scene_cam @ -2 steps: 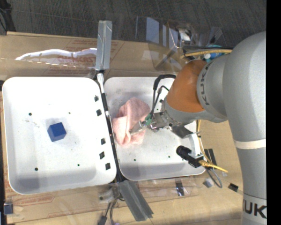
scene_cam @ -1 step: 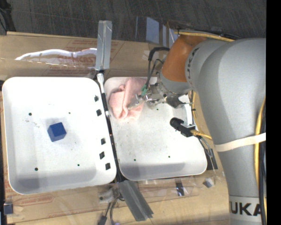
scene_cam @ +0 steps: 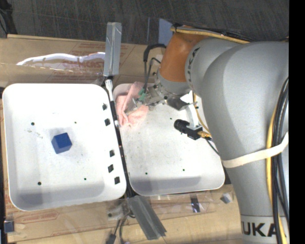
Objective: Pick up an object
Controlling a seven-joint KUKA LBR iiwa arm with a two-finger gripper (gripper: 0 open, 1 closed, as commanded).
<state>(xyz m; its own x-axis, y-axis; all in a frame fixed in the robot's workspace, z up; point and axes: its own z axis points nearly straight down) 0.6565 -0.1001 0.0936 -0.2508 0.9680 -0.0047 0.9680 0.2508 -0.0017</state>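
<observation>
Two white bins sit side by side on the tabletop, with the arm reaching into the right one.

From where I stand, the hand [scene_cam: 148, 96] is down at the far left corner of the right bin [scene_cam: 168, 177], right against a crumpled pink cloth [scene_cam: 129, 108]; whether it grips the cloth I cannot tell. A blue cube [scene_cam: 62, 142] lies alone in the left bin [scene_cam: 20, 187], well apart from the arm.

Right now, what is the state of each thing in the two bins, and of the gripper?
Blue cube: resting flat in the left bin, untouched.
Pink cloth: crumpled in the right bin's far left corner.
Gripper: down at the cloth's edge.
</observation>
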